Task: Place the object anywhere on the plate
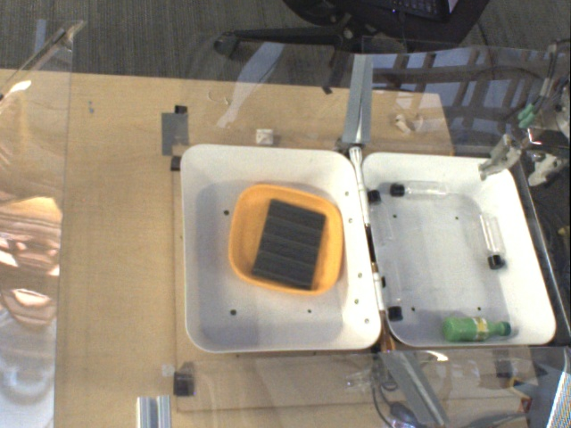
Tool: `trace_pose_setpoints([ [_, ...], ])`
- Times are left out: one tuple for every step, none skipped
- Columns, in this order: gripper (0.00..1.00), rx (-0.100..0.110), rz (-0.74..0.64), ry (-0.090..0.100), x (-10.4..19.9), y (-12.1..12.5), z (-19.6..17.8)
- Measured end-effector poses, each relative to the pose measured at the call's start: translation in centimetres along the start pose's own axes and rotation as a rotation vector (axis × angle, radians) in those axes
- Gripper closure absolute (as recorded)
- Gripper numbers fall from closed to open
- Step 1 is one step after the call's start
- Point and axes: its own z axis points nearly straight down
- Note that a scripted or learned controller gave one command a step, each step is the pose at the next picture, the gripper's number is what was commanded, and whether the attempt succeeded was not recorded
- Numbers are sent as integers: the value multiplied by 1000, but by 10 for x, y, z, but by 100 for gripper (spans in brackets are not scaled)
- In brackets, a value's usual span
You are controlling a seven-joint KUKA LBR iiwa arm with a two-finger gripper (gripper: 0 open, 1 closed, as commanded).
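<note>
Block (288, 243) lies flat on the plate (241, 239) in the left bin (201, 319), long axis near-to-far, slightly tilted; gripper (528, 154) well right of it, over the right bin's (526, 328) far corner; grip state: can't tell.

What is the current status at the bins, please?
Gripper at right bin's far right corner, nothing seen in it. Dark ridged block lies on orange plate, left bin. Green bottle in right bin.
</note>
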Motion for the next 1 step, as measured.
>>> trace_pose_setpoints([
  [0,-2,-180,-1,-4,-49,-48],
])
